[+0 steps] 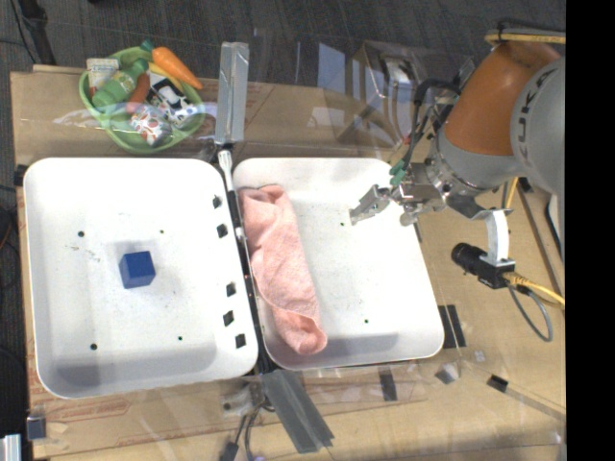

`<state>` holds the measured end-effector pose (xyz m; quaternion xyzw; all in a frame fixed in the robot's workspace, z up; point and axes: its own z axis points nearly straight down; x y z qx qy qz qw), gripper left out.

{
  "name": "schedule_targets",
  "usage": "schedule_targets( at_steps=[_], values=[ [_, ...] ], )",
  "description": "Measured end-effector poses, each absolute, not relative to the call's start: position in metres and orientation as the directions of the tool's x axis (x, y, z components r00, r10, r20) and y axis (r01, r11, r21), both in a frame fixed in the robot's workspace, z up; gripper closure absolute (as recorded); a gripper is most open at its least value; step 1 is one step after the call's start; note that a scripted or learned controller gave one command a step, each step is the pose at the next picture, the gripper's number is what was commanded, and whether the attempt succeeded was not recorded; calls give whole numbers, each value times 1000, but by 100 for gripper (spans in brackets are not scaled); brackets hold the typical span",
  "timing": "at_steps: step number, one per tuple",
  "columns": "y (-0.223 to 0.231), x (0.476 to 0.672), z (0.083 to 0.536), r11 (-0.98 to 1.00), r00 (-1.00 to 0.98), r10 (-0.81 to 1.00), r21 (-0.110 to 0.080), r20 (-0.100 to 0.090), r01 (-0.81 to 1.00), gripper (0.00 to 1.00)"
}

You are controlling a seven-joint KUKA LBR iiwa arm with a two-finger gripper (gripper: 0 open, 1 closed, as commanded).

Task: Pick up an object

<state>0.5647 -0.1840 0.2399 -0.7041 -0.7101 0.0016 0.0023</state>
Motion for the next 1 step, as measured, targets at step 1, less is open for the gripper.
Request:
schedule_targets(
  at_steps=[1],
  values=[
    [-163, 592, 306, 14, -14, 1000, -1, 0, 1000, 0]
  ],
)
